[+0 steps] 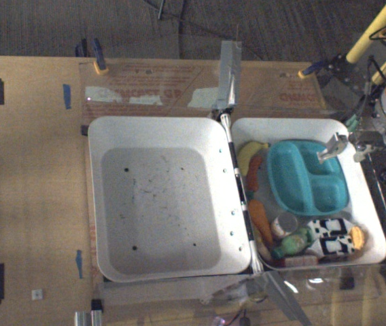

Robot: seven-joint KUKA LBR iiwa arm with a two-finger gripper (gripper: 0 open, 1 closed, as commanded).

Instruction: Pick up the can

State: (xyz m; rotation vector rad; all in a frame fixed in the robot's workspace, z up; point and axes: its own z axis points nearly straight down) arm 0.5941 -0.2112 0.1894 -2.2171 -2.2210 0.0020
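Can point(287, 223): small cylinder, pale grey top facing up, right bin point(376, 246), just below teal tray, among toys.
Teal tray point(306, 176): plastic, rounded, divided into compartments.
Left bin point(162, 131): shallow white, scuffed floor.
Banana point(247, 155): yellow, curved, at tray's left.
End effector point(336, 146): metal, above tray's upper right corner; open or closed, can't tell.
Counter point(30, 182): light wood.

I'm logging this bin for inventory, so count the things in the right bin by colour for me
Right bin, as far as the clutter lets me tell:
Teal: 1, the divided tray
Yellow: 1, the banana
Orange: 1, the carrot
Grey: 1, the can
Green: 1, a small item
Black and white: 1, the cow-patterned item
Total: 6
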